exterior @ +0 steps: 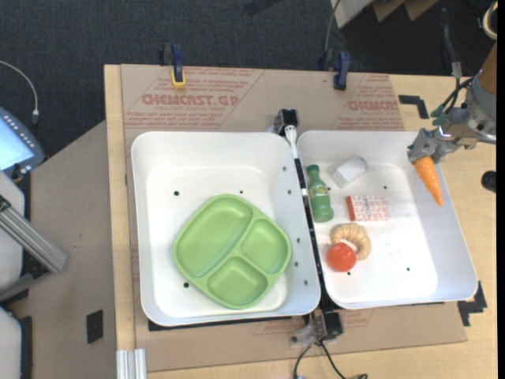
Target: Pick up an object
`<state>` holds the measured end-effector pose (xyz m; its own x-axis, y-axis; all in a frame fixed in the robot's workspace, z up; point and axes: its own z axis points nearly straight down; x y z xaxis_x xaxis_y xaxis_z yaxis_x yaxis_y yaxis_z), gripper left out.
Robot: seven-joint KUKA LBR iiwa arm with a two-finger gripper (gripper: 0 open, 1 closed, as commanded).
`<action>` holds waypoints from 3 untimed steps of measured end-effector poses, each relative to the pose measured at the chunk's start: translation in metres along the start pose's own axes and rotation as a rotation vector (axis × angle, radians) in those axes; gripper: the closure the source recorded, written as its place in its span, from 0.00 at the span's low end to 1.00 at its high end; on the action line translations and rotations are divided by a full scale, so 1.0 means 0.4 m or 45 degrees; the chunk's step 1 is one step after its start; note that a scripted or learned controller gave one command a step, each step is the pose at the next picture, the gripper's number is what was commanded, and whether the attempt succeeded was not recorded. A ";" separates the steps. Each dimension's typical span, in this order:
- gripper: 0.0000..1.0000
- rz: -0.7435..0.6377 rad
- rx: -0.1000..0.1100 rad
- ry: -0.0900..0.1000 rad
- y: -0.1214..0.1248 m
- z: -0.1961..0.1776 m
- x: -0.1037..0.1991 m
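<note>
Arm [483, 101]: one, entered from the right edge of the view, upper part. Only its lower end was seen, a grey, rounded wrist section, cut off by the frame.

Wrist: stood above the far right side of the right bin, near that bin's back corner, pointing down and leftward.

Gripper [427, 155]: mounted below the wrist, grey and dark metal, with cabling running up beside it. It sat low, at the bin's right wall. Its fingers [418, 148] were closed about the thick top end of a carrot [431, 178], which hung from them with its tip pointing down and toward the viewer.
</note>
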<state>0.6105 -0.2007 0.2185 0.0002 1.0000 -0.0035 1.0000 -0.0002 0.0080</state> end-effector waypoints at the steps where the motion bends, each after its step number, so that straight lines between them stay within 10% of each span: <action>1: 1.00 -0.002 -0.002 -0.001 -0.001 -0.162 0.004; 3: 1.00 -0.007 0.013 0.007 0.011 -0.145 0.244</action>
<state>0.6146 -0.1028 0.2760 -0.0051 1.0000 0.0020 1.0000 0.0051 -0.0019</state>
